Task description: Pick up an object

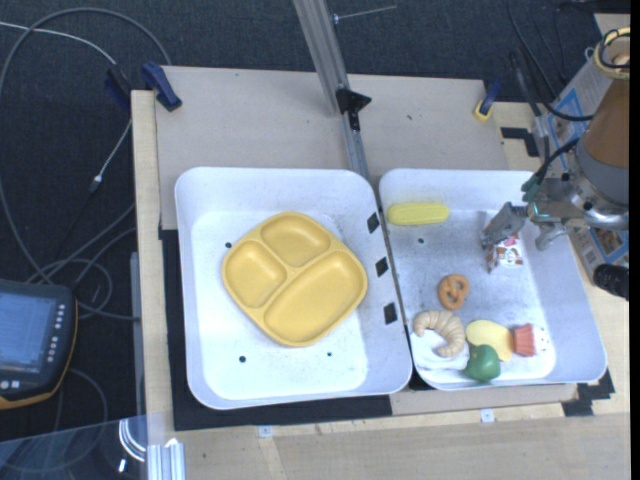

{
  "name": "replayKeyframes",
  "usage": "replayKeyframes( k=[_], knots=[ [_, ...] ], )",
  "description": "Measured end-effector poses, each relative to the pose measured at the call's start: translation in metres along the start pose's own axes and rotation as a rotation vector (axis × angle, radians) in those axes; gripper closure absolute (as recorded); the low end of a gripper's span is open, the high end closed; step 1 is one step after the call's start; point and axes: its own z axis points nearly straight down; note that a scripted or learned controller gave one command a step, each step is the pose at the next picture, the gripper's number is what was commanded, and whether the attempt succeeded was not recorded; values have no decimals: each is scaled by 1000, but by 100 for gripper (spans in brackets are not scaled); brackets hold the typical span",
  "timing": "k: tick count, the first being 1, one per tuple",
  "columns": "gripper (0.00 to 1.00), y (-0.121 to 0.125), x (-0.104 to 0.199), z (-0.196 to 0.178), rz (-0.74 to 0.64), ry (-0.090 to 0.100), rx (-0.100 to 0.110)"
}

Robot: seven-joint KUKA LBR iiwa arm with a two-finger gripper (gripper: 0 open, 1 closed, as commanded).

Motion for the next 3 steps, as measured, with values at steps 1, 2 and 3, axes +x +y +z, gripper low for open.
replayKeyframes(
  k=[1, 2, 3],
  knots=[
    [0, 0, 0, 0, 0, 0, -1],
    [0, 3, -1, 43, 1, 1, 4],
    [0, -6, 3, 102, 1, 1, 6]
  ],
)
